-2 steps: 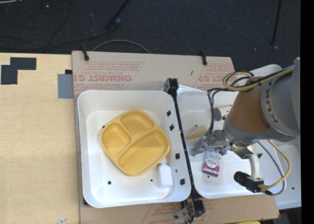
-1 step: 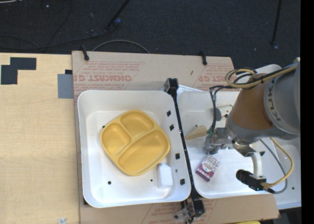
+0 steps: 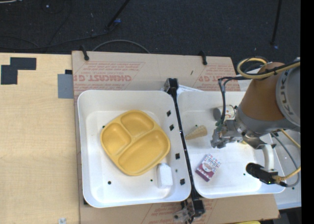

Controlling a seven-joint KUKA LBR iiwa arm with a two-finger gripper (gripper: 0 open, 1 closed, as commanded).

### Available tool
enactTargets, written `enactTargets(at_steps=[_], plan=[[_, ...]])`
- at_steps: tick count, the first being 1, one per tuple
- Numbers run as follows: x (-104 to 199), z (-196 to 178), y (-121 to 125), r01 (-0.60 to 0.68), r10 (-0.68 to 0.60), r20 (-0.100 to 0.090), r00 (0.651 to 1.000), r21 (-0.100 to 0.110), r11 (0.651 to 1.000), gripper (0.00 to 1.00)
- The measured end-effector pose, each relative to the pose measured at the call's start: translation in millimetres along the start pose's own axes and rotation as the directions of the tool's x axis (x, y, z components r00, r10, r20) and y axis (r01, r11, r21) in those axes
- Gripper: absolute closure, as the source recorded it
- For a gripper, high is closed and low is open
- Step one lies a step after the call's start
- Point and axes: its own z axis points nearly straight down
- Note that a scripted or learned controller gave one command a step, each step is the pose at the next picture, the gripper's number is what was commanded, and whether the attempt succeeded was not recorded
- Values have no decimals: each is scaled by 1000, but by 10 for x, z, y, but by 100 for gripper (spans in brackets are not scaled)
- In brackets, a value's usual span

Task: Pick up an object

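My gripper (image 3: 219,138) hangs low over the right bin (image 3: 230,188), near its middle. A tan cone-shaped piece (image 3: 196,132) lies just to its left on the bin floor. A small purple and white packet (image 3: 208,167) lies in front of the gripper, toward the bin's near edge. Nothing shows between the gripper and either object. In the left bin (image 3: 91,120) a yellow divided plate (image 3: 135,142) lies flat, and a small white block (image 3: 164,174) sits by its near right corner.
A black divider (image 3: 177,134) runs between the two bins. Cardboard (image 3: 137,73) lies under and behind the bins. The arm's orange band (image 3: 262,98) and grey body cover the right bin's far right side.
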Motion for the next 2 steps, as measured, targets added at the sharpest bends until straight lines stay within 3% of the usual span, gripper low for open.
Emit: enactTargets(at_steps=[2], plan=[[-4, -1020, 76, 6, -6, 0, 1000, -2, 1000, 100]])
